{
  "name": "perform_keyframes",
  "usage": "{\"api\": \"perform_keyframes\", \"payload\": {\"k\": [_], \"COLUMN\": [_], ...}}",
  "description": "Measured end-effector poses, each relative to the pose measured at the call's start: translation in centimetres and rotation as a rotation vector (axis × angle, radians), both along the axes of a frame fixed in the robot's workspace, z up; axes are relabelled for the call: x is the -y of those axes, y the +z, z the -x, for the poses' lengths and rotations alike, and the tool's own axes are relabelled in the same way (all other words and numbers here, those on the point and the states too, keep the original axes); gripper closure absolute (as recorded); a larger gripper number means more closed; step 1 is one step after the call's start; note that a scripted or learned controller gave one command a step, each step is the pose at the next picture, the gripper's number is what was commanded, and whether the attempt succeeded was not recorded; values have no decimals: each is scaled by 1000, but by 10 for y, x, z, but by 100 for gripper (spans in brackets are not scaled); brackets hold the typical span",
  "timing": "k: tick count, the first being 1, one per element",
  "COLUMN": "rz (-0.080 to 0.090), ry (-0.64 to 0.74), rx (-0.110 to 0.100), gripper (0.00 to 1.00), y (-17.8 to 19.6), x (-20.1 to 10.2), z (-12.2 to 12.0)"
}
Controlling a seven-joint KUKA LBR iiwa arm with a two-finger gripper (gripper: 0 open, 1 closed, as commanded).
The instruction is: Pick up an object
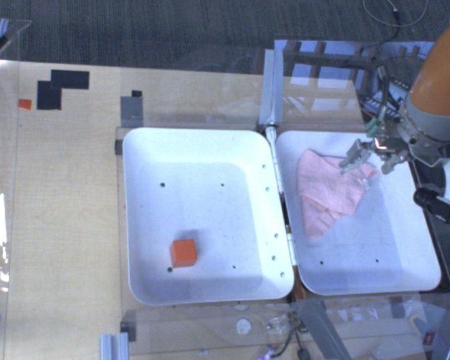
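Since the pink cloth (328,193) lies crumpled in the right bin (405,276), its raised upper-right edge is offered as a hold, and the end effector (369,157) is set there, at two o'clock of the cloth. Its fingers are seen spread apart, gripping nothing. An orange block (184,253) is left at seven o'clock in the left bin (210,152). The arm is reached in from three o'clock, wrist tipped down.

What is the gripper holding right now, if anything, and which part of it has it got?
It cannot be told. The gripper sits at the upper right corner of the pink cloth in the right bin, but no cloth shows between its fingers.
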State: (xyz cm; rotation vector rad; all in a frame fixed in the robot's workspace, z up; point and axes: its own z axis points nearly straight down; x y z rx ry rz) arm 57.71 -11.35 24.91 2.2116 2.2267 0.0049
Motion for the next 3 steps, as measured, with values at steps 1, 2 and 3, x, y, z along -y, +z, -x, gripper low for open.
{"api": "perform_keyframes", "payload": {"k": [1,2,3], "rz": [3,6,4], "ry": [222,288,272], "rx": [7,13,6], "gripper": [0,0,0], "y": [-151,-156,-140], "x": [38,69,69], "z": [-29,-15,-61]}}
